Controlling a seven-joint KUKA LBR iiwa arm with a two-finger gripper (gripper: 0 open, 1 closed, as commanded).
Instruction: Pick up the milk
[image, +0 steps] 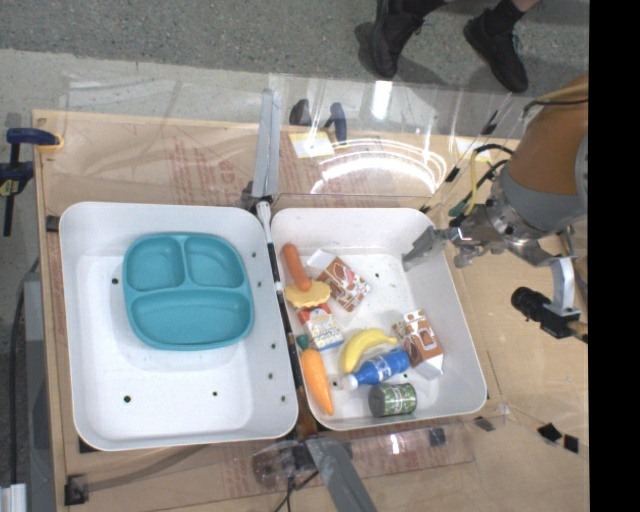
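Above the right bin's (462, 330) far corner, the arm (540, 180) slants down, pincer (420, 247) grip unclear.

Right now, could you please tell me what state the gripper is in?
Gripper: cannot be told; it sits over the right bin's upper right edge, with nothing visibly held.

teal plate (187, 290) | orange carrot (317, 381) | yellow banana (364, 347) | green can (392, 400)
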